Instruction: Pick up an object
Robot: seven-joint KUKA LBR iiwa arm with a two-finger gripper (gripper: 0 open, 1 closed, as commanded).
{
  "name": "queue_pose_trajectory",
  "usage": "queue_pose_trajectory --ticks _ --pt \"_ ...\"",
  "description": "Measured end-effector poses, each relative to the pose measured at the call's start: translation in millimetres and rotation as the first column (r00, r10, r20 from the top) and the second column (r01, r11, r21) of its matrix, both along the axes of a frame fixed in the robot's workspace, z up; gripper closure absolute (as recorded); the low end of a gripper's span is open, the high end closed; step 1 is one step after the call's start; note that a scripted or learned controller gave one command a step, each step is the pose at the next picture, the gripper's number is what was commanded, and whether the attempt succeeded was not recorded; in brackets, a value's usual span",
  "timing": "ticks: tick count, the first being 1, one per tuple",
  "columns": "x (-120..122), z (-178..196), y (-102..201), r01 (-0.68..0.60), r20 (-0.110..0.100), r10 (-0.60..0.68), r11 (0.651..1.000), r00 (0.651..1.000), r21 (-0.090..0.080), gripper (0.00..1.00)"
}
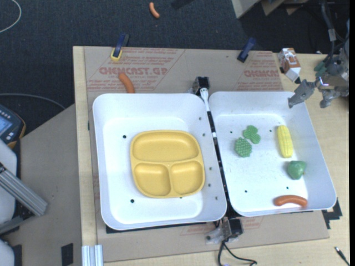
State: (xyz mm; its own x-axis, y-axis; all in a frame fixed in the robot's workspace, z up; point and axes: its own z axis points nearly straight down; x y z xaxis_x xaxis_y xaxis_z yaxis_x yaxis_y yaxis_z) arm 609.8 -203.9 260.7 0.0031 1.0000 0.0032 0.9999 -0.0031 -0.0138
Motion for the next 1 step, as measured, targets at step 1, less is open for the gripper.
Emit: queue_pose_trajectory --ticks 1 --pt "2.4 8.0 0.7 -0.003 0.013 0.003 1.0 1.0 -0.003 0.0"
